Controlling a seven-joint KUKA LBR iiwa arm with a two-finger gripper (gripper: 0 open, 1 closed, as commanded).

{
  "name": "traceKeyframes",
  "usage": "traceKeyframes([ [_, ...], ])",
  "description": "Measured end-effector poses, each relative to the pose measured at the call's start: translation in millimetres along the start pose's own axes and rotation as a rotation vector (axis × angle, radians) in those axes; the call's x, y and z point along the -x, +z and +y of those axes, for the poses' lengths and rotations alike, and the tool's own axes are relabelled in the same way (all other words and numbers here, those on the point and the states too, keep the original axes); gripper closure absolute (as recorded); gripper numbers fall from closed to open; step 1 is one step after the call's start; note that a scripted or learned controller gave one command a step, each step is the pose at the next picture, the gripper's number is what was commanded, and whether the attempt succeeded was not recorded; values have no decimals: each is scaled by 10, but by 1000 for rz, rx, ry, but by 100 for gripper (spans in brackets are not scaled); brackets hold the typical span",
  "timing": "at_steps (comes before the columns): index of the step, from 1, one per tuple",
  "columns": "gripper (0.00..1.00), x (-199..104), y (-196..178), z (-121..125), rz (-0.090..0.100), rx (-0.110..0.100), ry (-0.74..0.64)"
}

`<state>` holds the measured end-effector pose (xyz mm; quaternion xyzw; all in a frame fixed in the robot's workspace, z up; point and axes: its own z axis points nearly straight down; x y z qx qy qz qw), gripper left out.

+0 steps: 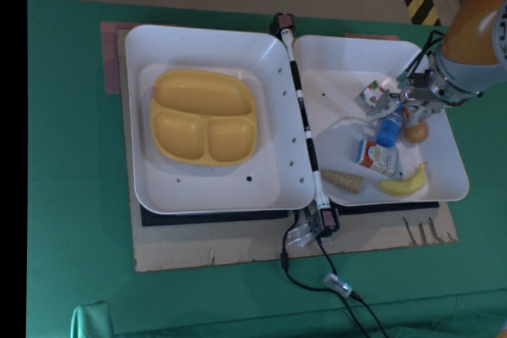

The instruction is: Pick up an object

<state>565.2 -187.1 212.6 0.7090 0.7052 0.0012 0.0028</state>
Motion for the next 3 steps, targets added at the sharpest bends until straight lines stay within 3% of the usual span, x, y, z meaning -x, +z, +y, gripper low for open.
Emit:
traceKeyframes([
  [1,0,11,191,89,-4,6,0],
  [2,100,48,39,109,-11,18,7],
  [3,100,-464,-1139,225,-4,8,0],
])
